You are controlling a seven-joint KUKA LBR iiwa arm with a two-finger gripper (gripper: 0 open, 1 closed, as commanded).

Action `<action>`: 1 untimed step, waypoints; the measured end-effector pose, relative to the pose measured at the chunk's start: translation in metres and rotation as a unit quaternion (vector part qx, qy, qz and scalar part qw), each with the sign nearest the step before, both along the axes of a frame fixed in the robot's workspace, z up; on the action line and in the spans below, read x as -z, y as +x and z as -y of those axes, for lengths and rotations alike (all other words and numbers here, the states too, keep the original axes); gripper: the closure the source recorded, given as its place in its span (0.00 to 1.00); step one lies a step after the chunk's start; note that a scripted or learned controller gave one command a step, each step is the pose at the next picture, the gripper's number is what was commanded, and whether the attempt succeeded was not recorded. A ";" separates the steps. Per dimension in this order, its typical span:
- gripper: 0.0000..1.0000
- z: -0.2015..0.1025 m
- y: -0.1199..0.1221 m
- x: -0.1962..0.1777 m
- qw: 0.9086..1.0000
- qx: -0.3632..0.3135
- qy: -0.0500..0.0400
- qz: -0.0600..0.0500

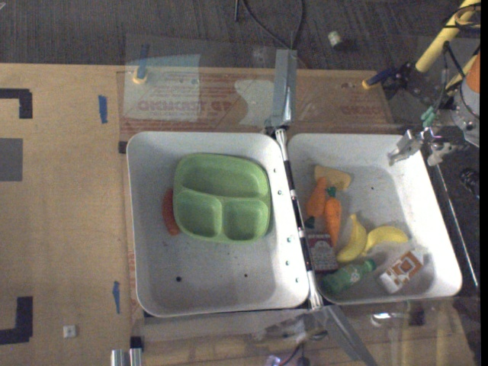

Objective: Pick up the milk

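A green divided plate (222, 197), orange carrots (325, 204), yellow bananas (367, 237) and a white-and-orange milk carton (402, 270) in white bins (206, 288).

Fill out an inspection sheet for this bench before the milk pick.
Surface: wooden bench bearing left bin and right bin.
Job's things: milk carton lying at right bin's near right corner.
Clutter: green divided plate over an orange item in left bin; carrots, bananas, green bottle, dark box in right bin.
Grippers: gripper above right bin's far right corner, away from the milk.
Cables: black cable on floor.
Surroundings: grey carpet.
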State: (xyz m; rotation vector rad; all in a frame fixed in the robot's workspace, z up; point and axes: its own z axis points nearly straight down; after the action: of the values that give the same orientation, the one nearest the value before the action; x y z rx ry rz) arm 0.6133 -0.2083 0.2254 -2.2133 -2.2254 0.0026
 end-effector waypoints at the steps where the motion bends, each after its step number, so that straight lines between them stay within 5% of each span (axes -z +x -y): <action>1: 0.00 0.016 -0.078 0.039 0.993 -0.117 0.001 0.000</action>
State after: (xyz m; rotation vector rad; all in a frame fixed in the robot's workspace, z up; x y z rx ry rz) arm 0.5357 -0.2246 0.1868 -1.9372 -2.4681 0.0013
